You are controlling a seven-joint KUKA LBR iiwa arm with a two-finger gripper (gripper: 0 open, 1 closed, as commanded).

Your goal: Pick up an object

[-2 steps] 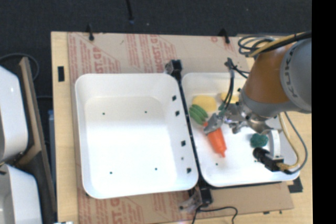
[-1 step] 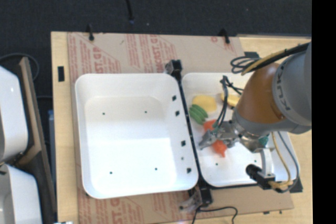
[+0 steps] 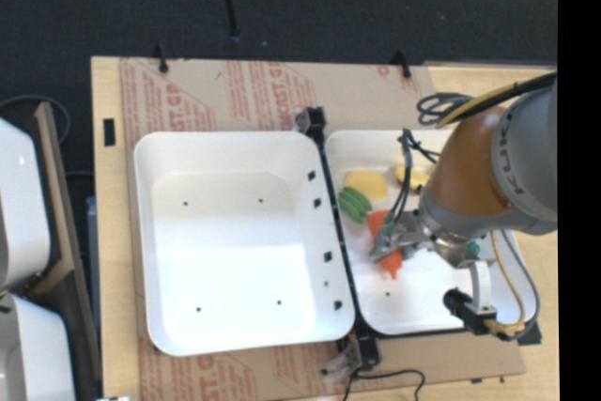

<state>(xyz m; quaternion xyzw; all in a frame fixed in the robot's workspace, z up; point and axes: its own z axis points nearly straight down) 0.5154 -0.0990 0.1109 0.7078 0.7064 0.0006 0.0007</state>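
Note:
In the right bin (image 3: 413,319) my gripper (image 3: 387,246) reaches down at the bin's left-middle, over an orange-red object (image 3: 388,263) that shows beside and below the metal fingertips. Whether that object sits between them I cannot make out. Just up-left lies a green ribbed object (image 3: 354,202), and a yellow object (image 3: 368,184) rests behind it. Another yellow piece (image 3: 411,175) peeks out by the arm's orange band (image 3: 465,174), which hides much of the bin's right part.
The left bin (image 3: 235,239) stands beside the right one, split from it by a black-clipped divider (image 3: 329,221). Scissors-like black handles (image 3: 441,108) lie on the bench behind the right bin. Cables (image 3: 512,286) hang along the arm's right side.

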